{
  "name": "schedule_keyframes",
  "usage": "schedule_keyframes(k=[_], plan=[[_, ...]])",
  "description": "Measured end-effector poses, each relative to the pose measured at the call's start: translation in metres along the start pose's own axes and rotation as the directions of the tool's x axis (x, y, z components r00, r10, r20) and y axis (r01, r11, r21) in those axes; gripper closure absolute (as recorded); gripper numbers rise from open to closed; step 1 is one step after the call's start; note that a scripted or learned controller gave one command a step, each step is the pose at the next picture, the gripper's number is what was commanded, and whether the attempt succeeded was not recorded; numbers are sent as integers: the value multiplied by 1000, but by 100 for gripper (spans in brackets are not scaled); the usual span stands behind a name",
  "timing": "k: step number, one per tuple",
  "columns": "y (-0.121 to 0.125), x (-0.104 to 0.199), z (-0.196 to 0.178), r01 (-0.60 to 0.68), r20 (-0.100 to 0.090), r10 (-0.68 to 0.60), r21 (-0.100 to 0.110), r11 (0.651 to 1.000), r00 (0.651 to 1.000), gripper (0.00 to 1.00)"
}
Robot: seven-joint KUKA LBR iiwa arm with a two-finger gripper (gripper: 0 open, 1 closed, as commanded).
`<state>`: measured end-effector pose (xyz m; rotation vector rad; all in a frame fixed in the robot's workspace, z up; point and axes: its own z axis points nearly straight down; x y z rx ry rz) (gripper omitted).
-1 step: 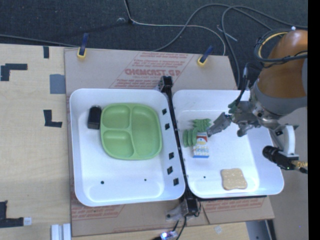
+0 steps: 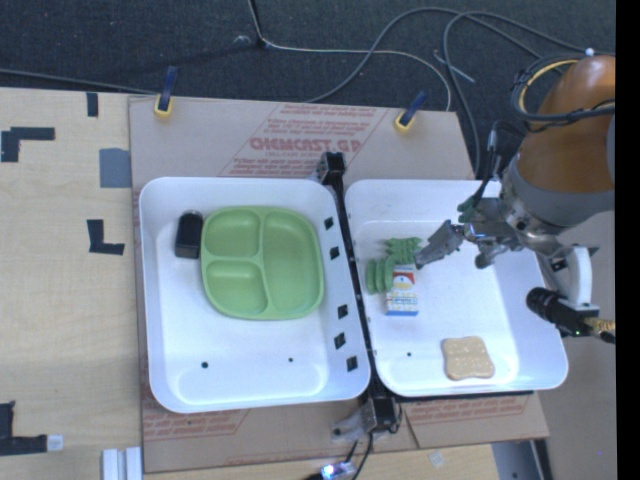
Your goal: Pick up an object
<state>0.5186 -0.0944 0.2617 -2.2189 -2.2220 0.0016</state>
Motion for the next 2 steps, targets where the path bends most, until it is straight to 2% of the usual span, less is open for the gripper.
schedule_keyframes(k=[1,2], plan=[[-4,-2,44,-2,0,2,4,1000,1000,0],[-8,-6,108,-2,0,2,6,1000,1000,0]])
